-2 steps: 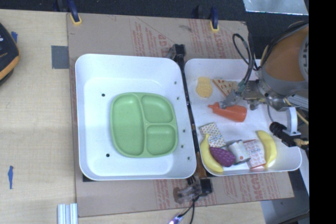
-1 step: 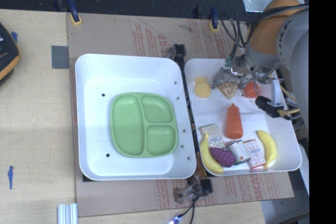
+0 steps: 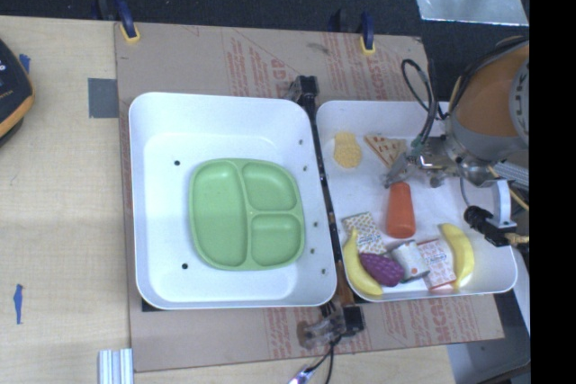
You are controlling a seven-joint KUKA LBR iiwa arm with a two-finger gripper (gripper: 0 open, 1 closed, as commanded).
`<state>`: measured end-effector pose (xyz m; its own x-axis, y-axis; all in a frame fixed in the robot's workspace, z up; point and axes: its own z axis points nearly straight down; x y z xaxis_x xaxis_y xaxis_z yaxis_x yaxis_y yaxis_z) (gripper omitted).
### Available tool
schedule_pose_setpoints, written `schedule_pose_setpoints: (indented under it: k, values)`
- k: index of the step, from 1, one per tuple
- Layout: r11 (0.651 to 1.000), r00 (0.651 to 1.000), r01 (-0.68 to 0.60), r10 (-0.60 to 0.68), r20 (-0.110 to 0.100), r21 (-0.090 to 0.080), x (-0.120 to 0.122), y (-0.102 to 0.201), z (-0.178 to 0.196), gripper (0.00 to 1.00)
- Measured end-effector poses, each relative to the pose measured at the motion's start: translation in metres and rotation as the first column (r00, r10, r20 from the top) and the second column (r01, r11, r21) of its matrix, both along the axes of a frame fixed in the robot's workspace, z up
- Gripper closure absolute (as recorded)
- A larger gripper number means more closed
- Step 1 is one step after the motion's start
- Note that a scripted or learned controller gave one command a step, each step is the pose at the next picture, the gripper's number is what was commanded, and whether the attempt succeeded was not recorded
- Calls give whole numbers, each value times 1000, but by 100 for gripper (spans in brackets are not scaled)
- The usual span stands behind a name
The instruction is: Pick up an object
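In the camera view, two white bins sit side by side on a sheet of brown cardboard. The left bin [image 3: 153,193] holds a green divided plate [image 3: 245,213] lying flat near its middle. The right bin [image 3: 504,283] holds the loose items. The gripper [image 3: 402,170] reaches in from the right at the bin's upper middle, the grey arm with its orange band [image 3: 490,99] behind it. Whether the gripper is open or closed cannot be made out at this angle, and nothing can be seen held in it. An orange-red cylinder [image 3: 400,209] lies just below the gripper's tip, very near it; contact cannot be judged. A yellow round piece [image 3: 347,150] and a tan triangular slice [image 3: 385,147] lie to the gripper's left. Along the bin's near edge lie a banana [image 3: 357,270], purple grapes [image 3: 382,268], a small red-and-white box [image 3: 437,263] and a second banana [image 3: 462,254].
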<state>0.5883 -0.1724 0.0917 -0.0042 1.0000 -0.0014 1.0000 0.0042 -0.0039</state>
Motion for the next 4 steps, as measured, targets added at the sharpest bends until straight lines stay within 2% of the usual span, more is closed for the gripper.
schedule_pose_setpoints:
  k: [1,2,3,4]
  values:
    - [1000,1000,-2,2,0,-1,0,-1,11,100]
    - [1000,1000,-3,3,-1,-1,0,-1,11,0]
    - [1000,1000,-1,1,0,1,-60,56,0,0]
    - [1000,1000,-5,5,-2,0,-60,55,10,100]
